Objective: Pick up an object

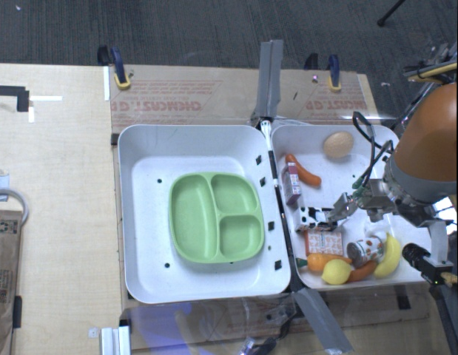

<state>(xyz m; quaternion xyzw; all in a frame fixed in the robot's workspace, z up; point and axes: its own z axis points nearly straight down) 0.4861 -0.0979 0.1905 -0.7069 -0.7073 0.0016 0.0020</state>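
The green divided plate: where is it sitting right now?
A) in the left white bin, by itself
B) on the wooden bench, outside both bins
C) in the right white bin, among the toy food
A: the green divided plate lies flat in the left white bin, while the toy food sits in the right white bin.

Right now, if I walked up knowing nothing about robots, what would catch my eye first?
Probably the pale green divided plate, alone in the middle of the left bin. Next, the clutter in the right bin: a lemon, a banana, a carrot and a tan egg-shaped thing. The arm's tool reaches in over them from the right.
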